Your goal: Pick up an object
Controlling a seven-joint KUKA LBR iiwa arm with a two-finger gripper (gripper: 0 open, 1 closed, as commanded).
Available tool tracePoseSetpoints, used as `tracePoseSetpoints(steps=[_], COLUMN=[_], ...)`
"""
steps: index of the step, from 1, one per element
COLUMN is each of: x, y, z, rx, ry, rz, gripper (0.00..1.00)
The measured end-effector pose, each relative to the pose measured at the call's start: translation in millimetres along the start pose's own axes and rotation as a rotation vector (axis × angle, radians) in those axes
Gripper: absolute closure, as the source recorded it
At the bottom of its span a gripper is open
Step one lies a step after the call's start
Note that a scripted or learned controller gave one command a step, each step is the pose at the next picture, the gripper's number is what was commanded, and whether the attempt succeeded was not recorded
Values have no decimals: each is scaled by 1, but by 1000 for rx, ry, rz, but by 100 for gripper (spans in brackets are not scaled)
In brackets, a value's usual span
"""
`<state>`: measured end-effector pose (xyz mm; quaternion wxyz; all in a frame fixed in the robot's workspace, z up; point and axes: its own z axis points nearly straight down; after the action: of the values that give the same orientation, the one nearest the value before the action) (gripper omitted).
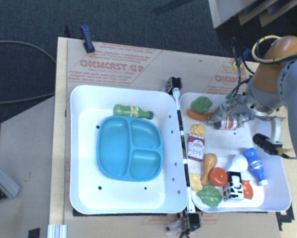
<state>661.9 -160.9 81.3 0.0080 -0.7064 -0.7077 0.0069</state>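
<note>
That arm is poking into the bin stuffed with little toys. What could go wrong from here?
The gripper sits low in the right bin, beside a small can, a carrot and a green leafy toy. Packed that closely, it may nudge neighbours aside or catch two at once. The can looks round, so it might roll or slip away. The pieces lie near the bin's far wall, which could block a clean grasp.
</note>
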Motion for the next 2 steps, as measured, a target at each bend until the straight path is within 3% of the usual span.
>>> tracePoseSetpoints(steps=[1, 2], x=[0, 75], y=[1, 0], z=[-12, -104], rx=[-5, -24], ry=[-3, -2], rz=[-1, -1], gripper=[100, 100])
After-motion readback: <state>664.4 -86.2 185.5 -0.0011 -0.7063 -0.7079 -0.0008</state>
